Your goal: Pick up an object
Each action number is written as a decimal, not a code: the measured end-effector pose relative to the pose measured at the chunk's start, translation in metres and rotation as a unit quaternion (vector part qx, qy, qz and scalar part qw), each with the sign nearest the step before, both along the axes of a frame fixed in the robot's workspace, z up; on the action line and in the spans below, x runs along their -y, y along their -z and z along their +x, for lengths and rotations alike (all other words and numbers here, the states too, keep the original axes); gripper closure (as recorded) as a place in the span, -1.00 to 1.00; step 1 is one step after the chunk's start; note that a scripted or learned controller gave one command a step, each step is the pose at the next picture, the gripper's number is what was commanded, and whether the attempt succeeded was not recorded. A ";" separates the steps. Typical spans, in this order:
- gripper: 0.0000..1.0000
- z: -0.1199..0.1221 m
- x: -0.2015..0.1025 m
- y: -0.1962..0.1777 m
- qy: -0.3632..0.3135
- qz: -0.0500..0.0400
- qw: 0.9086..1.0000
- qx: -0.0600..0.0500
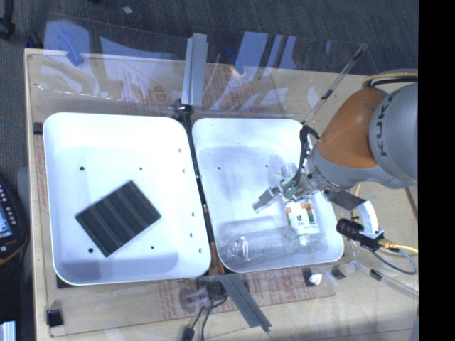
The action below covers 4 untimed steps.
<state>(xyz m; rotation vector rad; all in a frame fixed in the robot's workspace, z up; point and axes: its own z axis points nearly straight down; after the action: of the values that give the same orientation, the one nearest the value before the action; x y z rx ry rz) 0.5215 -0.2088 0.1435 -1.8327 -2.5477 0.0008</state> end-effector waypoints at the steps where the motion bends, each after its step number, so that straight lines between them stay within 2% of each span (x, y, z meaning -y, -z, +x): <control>1: -1.00 -0.010 0.002 -0.013 0.069 -0.001 0.998 0.001; 2: -1.00 -0.004 0.002 -0.027 0.088 -0.001 0.996 0.000; 3: -1.00 0.003 -0.016 -0.132 0.023 -0.001 1.000 0.003; 4: -1.00 0.024 0.001 -0.031 -0.004 0.000 1.000 -0.001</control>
<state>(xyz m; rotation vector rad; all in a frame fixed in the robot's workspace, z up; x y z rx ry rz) 0.5455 -0.2095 0.1750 -1.8211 -2.5554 0.0026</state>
